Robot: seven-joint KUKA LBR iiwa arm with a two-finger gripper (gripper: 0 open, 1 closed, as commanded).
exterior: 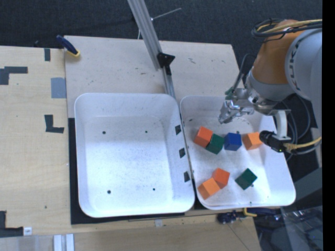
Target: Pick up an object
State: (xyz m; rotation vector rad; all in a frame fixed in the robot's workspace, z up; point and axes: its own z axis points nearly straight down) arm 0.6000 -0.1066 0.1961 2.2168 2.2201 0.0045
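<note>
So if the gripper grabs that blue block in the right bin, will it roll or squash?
The blue block looks like a rigid cube with flat faces, so probably no rolling or squashing. It touches a green block, which may shift along with it.

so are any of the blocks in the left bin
No, the blocks, such as the blue block and the green block, all lie in the right bin; the left bin holds none.

A pale wooden bench top (31,140) bearing grey tape patches (58,87) adjoins a light board (120,61), with dark carpeted floor (78,9) beyond and a slanted aluminium post (145,22) crossing it.
</note>
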